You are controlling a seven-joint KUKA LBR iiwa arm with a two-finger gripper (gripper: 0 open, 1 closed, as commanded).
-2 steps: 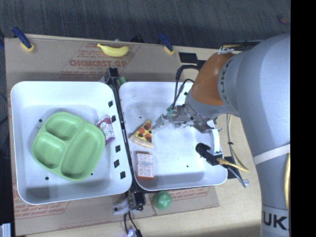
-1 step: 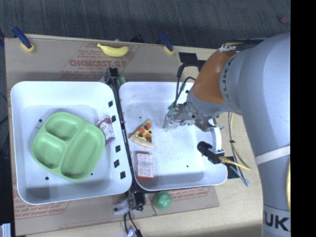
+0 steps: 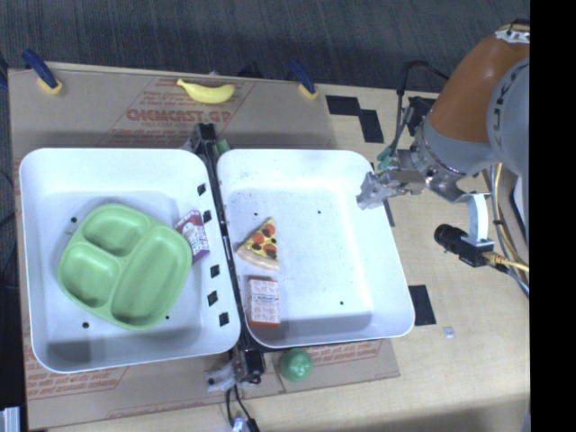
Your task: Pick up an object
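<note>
The grey KUKA arm [image 3: 477, 106] with its orange band reached in from three o'clock, and its two-finger gripper [image 3: 373, 192] hung over the right rim of the right-hand shallow white bin [image 3: 360, 268]. Whether the jaws stood apart or together could not be told, and nothing showed between them.

Inside that bin, along its nine o'clock side, a toy pizza slice [image 3: 261, 244] with red and dark toppings lay near the middle of the wall. Just below it, toward six o'clock, lay a small flat orange-and-white packet [image 3: 264, 301].

The left-hand shallow white bin [image 3: 54, 178] held a light green plastic divided plate [image 3: 124, 265] with three compartments. A small dark red wrapped packet [image 3: 193, 232] lay at the plate's two o'clock edge, close to the divider between the bins.

Outside the bins, a yellow toy banana [image 3: 207, 90] rested on the brown cardboard sheet [image 3: 270, 106] at twelve o'clock, and a small green ball [image 3: 294, 364] sat at six o'clock, just beneath the right bin's front rim.
</note>
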